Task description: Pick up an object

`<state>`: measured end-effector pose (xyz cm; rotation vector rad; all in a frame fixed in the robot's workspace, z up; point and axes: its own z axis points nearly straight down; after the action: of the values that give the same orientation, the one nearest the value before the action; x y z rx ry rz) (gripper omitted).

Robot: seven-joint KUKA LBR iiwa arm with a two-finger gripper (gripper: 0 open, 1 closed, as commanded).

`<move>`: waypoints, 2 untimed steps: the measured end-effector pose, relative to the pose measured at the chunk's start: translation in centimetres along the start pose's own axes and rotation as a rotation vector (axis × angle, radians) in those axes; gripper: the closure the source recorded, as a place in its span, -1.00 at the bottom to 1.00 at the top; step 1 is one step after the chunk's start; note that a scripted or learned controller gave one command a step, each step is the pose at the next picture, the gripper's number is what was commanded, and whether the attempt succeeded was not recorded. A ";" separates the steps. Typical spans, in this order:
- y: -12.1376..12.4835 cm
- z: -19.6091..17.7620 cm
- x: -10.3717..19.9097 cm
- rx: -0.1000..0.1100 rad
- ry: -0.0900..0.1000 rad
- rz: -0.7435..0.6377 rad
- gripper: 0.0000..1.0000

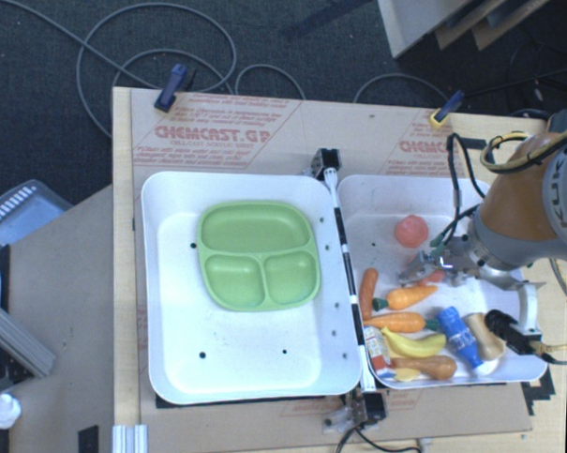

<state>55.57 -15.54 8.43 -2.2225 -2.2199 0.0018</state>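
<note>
— Where does the gripper (pixel 422 270) sit?
— Low in the right bin (pixel 378 202), just above a carrot (pixel 412 296) (fingers too blurred to tell their state).
— And the rest?
— A banana (pixel 415 345) lies near the bin's front edge; a green tray (pixel 260 255) rests in the left bin (pixel 168 291).

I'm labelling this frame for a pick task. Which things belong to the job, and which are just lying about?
Job: two-finger gripper; right white bin holding red ball, orange carrots, yellow banana, blue bottle.

Lying about: green divided plate, left white bin, blue clamp.

Red "CHEMCAST GP" print on the brown board (pixel 222 124), repeated at right
</note>
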 end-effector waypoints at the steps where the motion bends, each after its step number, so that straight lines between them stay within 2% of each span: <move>1: 0.1 -1.1 0.0 -0.005 -0.001 0.000 1.00; 2: 0.1 -1.1 0.0 -0.004 -0.001 0.000 -1.00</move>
<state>55.71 -15.54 9.55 -2.2252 -2.2229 -0.0015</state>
